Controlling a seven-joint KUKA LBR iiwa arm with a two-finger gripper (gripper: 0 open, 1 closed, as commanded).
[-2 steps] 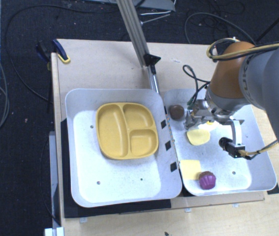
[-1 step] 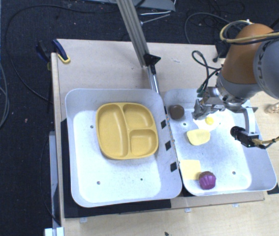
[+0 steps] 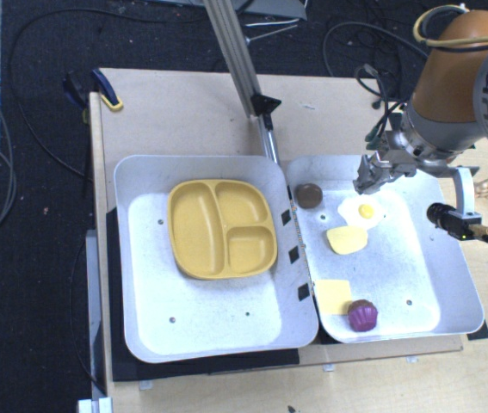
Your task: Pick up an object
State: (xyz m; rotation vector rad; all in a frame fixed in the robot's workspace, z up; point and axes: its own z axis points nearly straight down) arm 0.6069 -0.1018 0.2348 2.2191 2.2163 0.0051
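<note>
The right bin (image 3: 437,269) holds a brown round piece (image 3: 309,196) at its back left and a fried egg toy (image 3: 362,211) beside it. A pale yellow wedge (image 3: 347,239) lies mid-bin, with a yellow square slab (image 3: 332,296) and a purple round fruit (image 3: 362,315) near the front. My gripper (image 3: 371,179) hangs over the back of this bin, just above the egg toy and a little right of the brown piece. Nothing shows between its fingers.
The left bin (image 3: 140,317) carries a yellow divided plate (image 3: 222,228). A metal pole (image 3: 235,50) slants up from between the bins at the back. The arm's black side bracket (image 3: 454,218) overhangs the right bin's right edge. Cables lie on the dark floor around the bench.
</note>
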